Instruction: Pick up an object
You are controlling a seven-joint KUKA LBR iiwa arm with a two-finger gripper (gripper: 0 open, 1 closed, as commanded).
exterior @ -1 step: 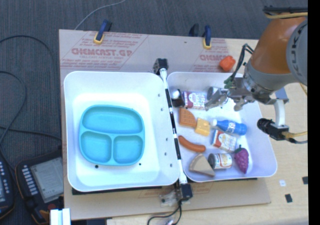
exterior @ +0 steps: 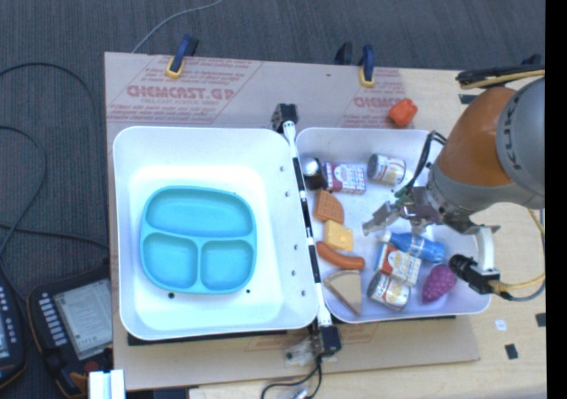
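Observation:
My gripper (exterior: 383, 214) hangs over the middle of the right bin (exterior: 354, 138), open, with nothing between its fingers. Just right of and below it lies a blue bottle (exterior: 418, 247). To its left are a brown cracker (exterior: 330, 207) and a yellow cheese block (exterior: 337, 235). A purple box (exterior: 346, 177) and a small can (exterior: 385, 168) lie toward the bin's far side. Toward the near side are a sausage (exterior: 341, 256), a bread slice (exterior: 344, 292), a red-labelled can (exterior: 396, 277) and purple grapes (exterior: 438, 284).
The left bin (exterior: 133, 158) holds a blue divided plate (exterior: 199, 239). An orange object (exterior: 402, 111) sits on the bench beyond the right bin. Clamps (exterior: 366, 65) hold the board's far edge. The arm's orange band (exterior: 474, 149) hangs over the right bin's right side.

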